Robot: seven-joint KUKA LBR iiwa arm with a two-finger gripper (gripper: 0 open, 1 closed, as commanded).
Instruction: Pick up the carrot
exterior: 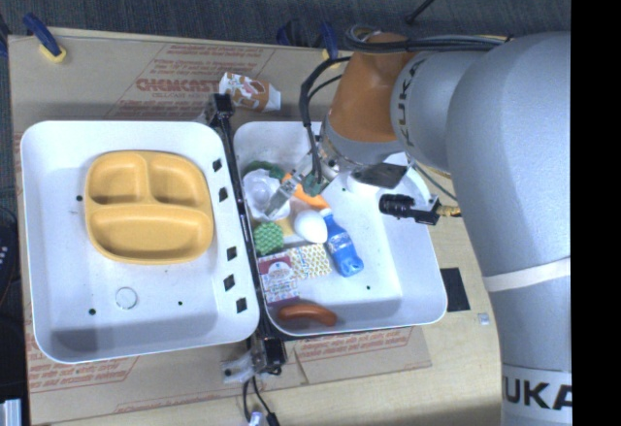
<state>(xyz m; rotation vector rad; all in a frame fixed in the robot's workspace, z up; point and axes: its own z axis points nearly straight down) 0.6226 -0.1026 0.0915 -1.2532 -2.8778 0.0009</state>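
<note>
The carrot (pixel 313 189) shows as a small orange piece in the upper middle of the right bin (pixel 417 288), just above a white egg (pixel 310 225). My gripper (pixel 299 183) reaches down from the orange-banded wrist (pixel 364 104) and sits right at the carrot's left end, touching or nearly touching it. The wrist hides most of the carrot and the bin's upper part.
Around the carrot lie a clear plastic cup (pixel 260 189), a green item (pixel 269 237), a blue bottle (pixel 342 252), patterned packets (pixel 312 262) and a brown sausage (pixel 306 314). The left bin (pixel 58 298) holds a yellow divided plate (pixel 148 204). A wrapper (pixel 247 91) lies behind the bins.
</note>
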